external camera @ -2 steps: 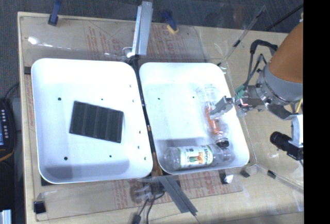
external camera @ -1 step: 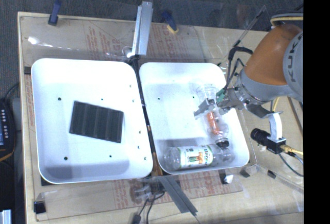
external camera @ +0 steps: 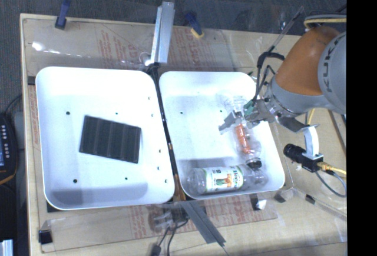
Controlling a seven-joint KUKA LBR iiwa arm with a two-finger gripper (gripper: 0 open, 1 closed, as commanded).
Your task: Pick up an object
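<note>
Right bin point(external camera: 177, 131): bottle point(external camera: 244, 138) below fingers point(external camera: 231, 121).

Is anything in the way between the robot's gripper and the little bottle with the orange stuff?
Nothing visible is. The gripper sits right at the top end of the small orange bottle in the right bin. The bigger clear bottle lies apart, along the bin's near edge.

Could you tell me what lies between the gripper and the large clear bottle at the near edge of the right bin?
In the camera view, a small orange-filled bottle lies between the gripper and the large clear bottle.
</note>
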